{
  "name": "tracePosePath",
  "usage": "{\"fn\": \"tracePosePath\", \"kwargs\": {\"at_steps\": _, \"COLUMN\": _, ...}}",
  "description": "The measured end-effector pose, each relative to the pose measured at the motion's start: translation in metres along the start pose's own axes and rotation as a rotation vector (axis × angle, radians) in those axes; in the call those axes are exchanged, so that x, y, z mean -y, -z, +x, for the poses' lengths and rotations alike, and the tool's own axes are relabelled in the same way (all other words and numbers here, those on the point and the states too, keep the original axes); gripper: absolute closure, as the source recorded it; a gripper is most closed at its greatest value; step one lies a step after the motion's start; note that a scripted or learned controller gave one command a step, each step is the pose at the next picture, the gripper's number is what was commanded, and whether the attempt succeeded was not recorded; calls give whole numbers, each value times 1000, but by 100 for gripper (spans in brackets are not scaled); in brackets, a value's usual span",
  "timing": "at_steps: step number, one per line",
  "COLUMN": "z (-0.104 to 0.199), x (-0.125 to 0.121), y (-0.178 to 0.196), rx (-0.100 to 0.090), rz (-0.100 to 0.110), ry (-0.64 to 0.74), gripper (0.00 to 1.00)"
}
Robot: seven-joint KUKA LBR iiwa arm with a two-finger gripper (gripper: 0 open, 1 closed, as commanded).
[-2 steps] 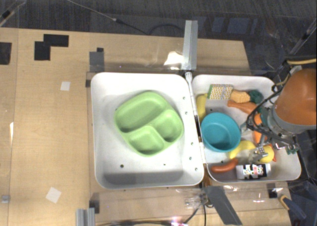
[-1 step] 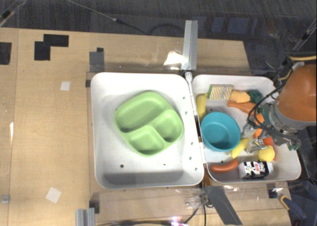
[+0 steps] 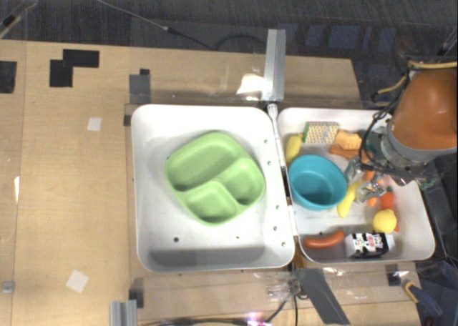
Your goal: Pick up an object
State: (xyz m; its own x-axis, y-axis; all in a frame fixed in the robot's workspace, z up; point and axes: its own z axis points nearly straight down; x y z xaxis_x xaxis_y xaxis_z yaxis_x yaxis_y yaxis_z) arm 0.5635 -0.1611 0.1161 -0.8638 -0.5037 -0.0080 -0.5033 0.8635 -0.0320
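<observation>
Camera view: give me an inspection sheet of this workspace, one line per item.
Surface: wooden bench bearing two shallow white bins side by side.
Job's things: right bin holds a blue bowl, a yellow piece at the bowl's upper left, a red sausage-like piece, a yellow ball and a black-and-white box.
Clutter: left bin holds a green divided plate.
End effector: low in the right bin beside the bowl; finger state unclear.
Cables: a thin one crosses the dark floor at top; black ones run along the arm.
Surroundings: black tape marks on the bench.
</observation>
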Motion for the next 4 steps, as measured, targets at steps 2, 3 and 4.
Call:
{"fn": "tracePosePath", "kwargs": {"at_steps": 2, "z": -29, "x": -76, "y": 58, "rx": -6, "rz": -33, "ry": -86, "gripper": 100}}
{"fn": "tracePosePath", "kwargs": {"at_steps": 3, "z": -56, "x": -122, "y": 127, "rx": 4, "rz": -26, "ry": -118, "gripper": 100}}
{"fn": "tracePosePath", "kwargs": {"at_steps": 4, "z": -55, "x": -121, "y": 125, "rx": 1, "rz": -28, "ry": -121, "gripper": 0}}
